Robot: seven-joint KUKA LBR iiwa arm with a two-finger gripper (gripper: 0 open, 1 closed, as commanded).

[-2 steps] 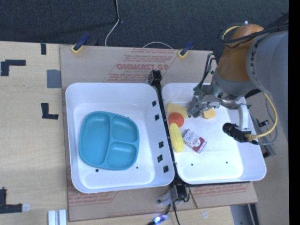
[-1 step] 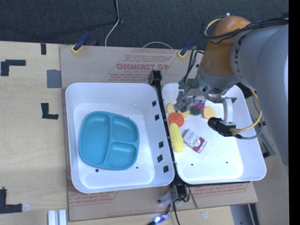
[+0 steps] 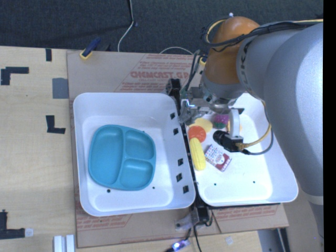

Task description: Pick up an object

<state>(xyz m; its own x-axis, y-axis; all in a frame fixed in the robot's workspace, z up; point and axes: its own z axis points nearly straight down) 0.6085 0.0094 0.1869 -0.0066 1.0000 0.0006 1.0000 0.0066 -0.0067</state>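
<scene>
hovering over the right bin [image 3: 262, 190], the claw [image 3: 212, 114] hides its opening; cannot tell.

Shallow white plastic bins: two, side by side, the left bin [image 3: 84, 140] and the right bin [image 3: 278, 188]
Light blue plastic divided plates: one [image 3: 122, 156], in the left bin toward its left edge, with three compartments
Yellow plastic corn cobs: one [image 3: 197, 154], in the right bin by its left edge
Orange-red rounded plastic pieces: one [image 3: 198, 133], just above the corn cob
Red and white flat packets: one [image 3: 218, 157], just beside the corn cob, toward the bin's middle
Small purple pieces: one [image 3: 220, 119], near the right bin's far edge, partly hidden by the arm; kind cannot be told
Grey arms with an orange band: one [image 3: 294, 72]
</scene>
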